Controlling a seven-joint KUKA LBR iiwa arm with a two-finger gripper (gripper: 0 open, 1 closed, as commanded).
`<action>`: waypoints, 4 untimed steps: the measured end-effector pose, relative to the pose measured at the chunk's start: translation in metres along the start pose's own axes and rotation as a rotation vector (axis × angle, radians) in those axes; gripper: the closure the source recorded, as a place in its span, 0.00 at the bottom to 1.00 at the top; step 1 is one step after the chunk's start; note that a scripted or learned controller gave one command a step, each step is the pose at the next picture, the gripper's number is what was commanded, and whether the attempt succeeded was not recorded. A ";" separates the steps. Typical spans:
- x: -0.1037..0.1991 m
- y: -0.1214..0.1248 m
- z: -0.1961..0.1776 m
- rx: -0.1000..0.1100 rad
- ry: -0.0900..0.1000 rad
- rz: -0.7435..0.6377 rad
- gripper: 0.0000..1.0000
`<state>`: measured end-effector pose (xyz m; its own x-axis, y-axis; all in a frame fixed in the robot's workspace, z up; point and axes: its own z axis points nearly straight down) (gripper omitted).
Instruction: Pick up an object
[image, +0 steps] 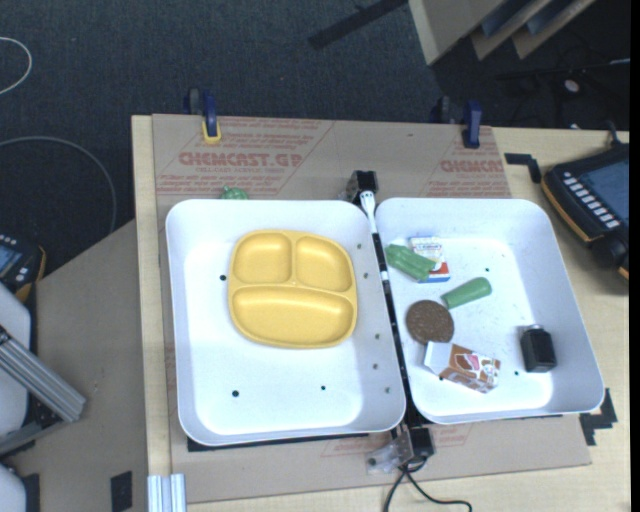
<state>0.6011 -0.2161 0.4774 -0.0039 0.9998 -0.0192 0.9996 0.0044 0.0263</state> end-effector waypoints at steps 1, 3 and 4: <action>0.000 0.000 0.001 0.001 0.000 0.000 0.00; 0.000 0.001 -0.010 -0.003 -0.003 -0.001 0.00; 0.000 0.002 -0.022 -0.008 -0.006 -0.002 1.00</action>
